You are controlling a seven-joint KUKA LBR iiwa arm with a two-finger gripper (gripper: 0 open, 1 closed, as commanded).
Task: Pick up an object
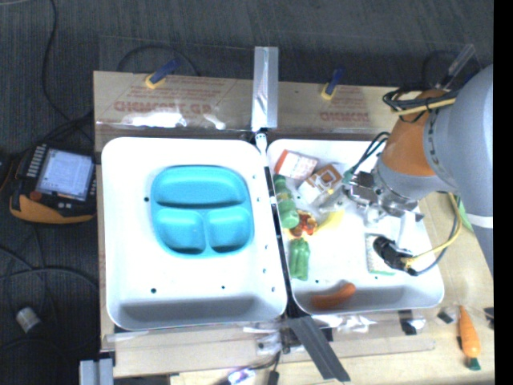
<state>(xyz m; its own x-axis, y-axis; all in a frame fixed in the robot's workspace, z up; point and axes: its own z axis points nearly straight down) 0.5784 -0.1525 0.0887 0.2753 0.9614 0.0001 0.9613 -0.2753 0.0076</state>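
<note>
My gripper (346,192) hangs low over the middle of the right bin (417,295), reaching in from the right. It sits right over a cluster of small items: a brown box (324,178), a yellow piece (331,216) and a red-orange item (304,225). A red and white packet (296,164) lies at the bin's back left. One green item (281,192) lies along the left wall and another (299,257) lies nearer the front. An orange sausage-shaped thing (332,295) rests by the front wall. Nothing shows as held.
The left bin (128,295) holds a blue three-compartment tray (200,208). A white and green card (373,257) lies in the right bin beside the wrist. An orange carrot-like toy (468,337) lies on the bench outside, at the right front.
</note>
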